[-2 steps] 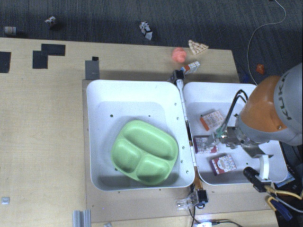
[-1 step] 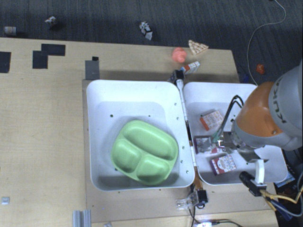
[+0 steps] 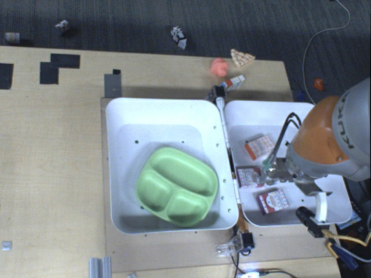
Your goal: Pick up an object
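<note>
Three small flat packets lie in the right bin (image 3: 290,112): an orange and white one (image 3: 258,146) at the back, a dark red and white one (image 3: 248,176) in the middle by the left wall, and a red one (image 3: 273,201) near the front. My gripper (image 3: 277,175) reaches in from the right and hangs low over the bin floor between the middle and front packets, just right of the middle one. The orange band (image 3: 317,136) and grey wrist cover the bin's right half. I see nothing held.
The left bin (image 3: 124,120) holds a green divided plate (image 3: 177,185). Behind the bins on the bench lie a pink ball (image 3: 219,67), a toy pizza slice (image 3: 242,57) and a small tube (image 3: 233,83). Cables and a clip (image 3: 243,243) sit at the front edge.
</note>
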Controlling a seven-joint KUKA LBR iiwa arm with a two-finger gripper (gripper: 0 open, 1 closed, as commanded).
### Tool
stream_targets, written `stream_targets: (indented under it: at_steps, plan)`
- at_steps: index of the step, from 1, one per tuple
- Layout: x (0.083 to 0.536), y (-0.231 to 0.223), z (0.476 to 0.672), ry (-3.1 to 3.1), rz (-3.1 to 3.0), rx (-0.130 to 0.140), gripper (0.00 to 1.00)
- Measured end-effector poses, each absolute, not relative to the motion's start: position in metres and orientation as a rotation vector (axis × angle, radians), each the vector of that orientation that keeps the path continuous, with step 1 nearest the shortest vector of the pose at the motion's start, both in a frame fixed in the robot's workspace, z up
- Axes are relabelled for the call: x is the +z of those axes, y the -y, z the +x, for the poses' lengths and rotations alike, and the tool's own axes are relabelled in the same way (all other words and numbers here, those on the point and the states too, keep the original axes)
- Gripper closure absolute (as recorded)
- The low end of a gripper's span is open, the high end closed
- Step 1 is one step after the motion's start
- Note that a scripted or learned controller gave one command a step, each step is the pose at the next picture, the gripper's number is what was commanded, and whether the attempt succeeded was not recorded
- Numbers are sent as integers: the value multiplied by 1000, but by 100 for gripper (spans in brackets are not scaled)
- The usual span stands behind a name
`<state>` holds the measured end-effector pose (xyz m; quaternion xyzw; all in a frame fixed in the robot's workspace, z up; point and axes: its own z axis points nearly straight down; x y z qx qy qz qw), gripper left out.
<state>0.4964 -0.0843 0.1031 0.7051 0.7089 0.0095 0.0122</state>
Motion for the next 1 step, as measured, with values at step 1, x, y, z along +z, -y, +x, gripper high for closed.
stream_targets:
  at_steps: [1]
  plan:
    - [103, 85, 496, -2208, 2199, 29, 0]
